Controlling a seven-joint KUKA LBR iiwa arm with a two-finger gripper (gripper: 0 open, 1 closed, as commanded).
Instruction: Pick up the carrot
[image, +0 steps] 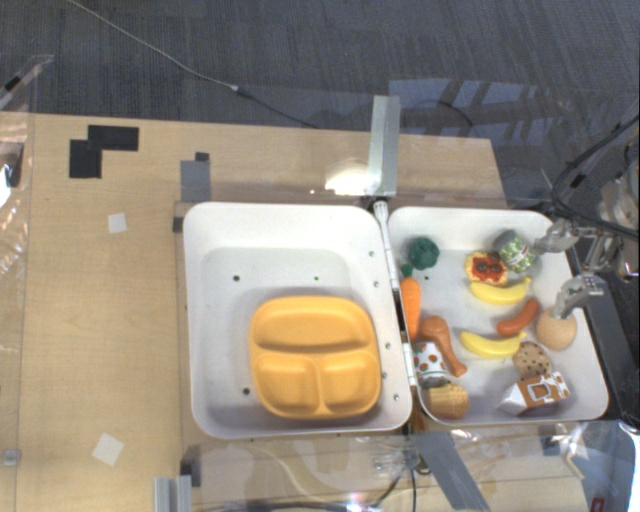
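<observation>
the carrot (410, 303) is a small orange toy with a green top, lying lengthwise along the left wall of the right bin (590, 400), green end pointing away toward the far side. its near end touches the chicken drumstick (440, 340).

Arm (622, 215) cut off at right edge; pincer (575, 265) too small/blurred to read.
</observation>
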